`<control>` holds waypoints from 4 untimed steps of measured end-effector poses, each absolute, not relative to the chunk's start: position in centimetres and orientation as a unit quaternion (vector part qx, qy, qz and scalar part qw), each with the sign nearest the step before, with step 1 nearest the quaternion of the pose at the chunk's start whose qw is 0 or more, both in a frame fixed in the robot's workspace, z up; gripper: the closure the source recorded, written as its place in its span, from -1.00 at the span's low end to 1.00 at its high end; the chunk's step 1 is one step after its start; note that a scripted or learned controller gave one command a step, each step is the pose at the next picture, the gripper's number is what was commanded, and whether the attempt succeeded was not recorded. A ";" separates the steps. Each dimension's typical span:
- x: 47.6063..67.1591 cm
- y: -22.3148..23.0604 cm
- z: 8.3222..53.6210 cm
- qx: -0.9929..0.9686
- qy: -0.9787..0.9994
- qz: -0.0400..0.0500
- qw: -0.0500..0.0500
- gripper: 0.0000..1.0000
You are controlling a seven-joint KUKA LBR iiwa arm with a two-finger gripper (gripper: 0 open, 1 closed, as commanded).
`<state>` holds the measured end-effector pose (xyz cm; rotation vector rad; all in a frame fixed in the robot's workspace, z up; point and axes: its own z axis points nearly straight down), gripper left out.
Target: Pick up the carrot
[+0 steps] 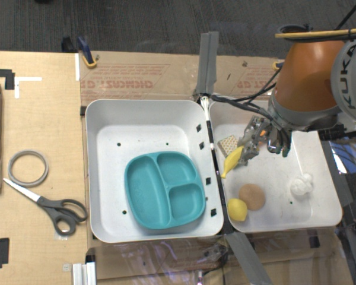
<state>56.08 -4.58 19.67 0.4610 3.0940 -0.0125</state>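
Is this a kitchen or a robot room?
It looks like a robot test bench in a lab or workshop, not a kitchen. A robot arm reaches over two white bins holding toy-like food and a teal tray, and scissors and a tape roll lie nearby.

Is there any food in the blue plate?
No, it is empty. The blue plate in the left bin shows bare compartments. The lemon and banana lie in the right bin.
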 end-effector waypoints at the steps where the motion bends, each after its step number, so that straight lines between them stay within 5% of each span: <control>1: 51.2 2.7 19.2 0.092 0.996 0.000 0.001 1.00; 2: 47.8 7.1 19.1 0.258 0.966 0.000 0.000 1.00; 3: 47.9 -4.1 33.1 0.193 0.981 0.000 0.002 1.00; 4: 49.2 -0.7 20.4 0.178 0.984 0.000 0.000 1.00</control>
